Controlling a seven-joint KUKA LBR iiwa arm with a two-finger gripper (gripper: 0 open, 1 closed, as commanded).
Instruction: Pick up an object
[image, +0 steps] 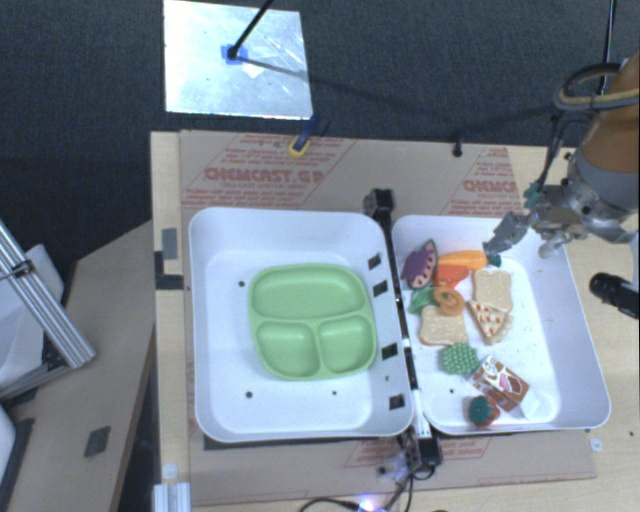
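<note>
Two bins, left bin (215, 300) w/ green tray (310, 320), right bin (560, 340) w/ toy food (470, 320)

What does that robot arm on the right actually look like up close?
The arm is grey metal, rounded and bulky, with an orange band above its wrist. Yellowish and dark cables loop over the top of it. At the end sits a small grey gripper with angular metal parts, smaller than the arm itself.

Hung over the right bin (585, 370) at its one o'clock corner: gripper (500, 244), right by orange carrot (462, 262). Sat in the left bin (215, 300): green tray (310, 320).
</note>
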